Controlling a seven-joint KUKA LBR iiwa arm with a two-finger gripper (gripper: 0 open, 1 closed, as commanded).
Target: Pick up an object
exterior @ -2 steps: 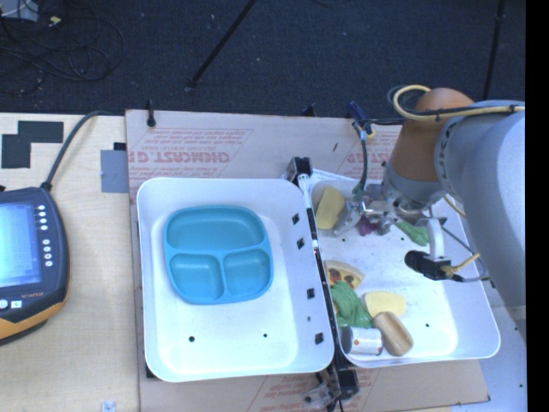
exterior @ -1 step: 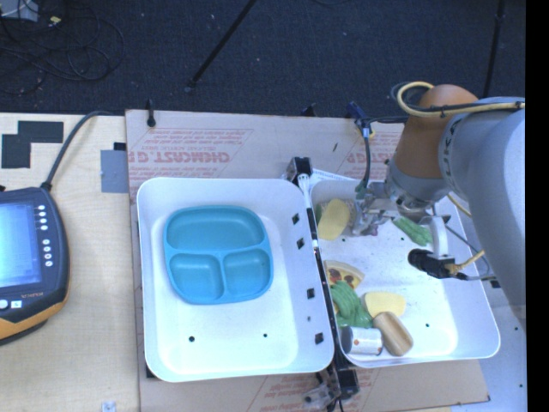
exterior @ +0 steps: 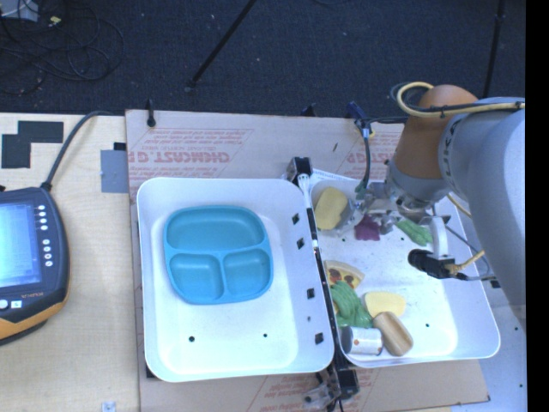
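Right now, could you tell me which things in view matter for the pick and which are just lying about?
For the pick:
gripper, low in the right bin
purple item just beneath it
yellow piece beside it
green item

Lying about:
blue divided plate in the left bin
pizza slice
bread roll
teach pendant on the bench

**Even overhead light, soft picture**

Bright, diffuse light from above washes the white bins (exterior: 225, 360) almost shadowless, with mild glare on the right bin's rim. The dark floor behind stays dim. Overall focus is slightly soft; small items look grainy.
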